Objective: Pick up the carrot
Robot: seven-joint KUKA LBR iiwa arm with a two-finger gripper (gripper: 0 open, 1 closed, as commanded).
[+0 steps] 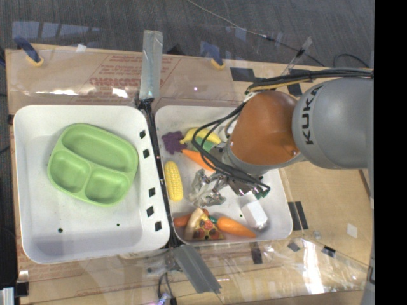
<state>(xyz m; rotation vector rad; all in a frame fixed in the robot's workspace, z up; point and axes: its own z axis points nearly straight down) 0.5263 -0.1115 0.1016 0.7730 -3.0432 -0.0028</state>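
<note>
The worktop is a pale brown surface under a sheet of clear film that catches the light, fastened with strips of blue and grey tape; beyond its far edge lies dark grey carpet. Two shallow white bins sit side by side on it. The left bin holds a green divided plate. The right bin is crowded: a corn cob lies along its left side, a purple piece and a yellow item sit toward the far wall, and a slice of toy pizza rests near the front wall.

The carrot lies at the front of the right bin, just beside the pizza slice (another orange piece shows farther back, partly under the arm). The arm reaches in from the right, its orange band above the bin. The pincer hangs over the bin's middle, away from the carrot; whether it is spread or pressed together cannot be told. A white block lies just right of the carrot.
</note>
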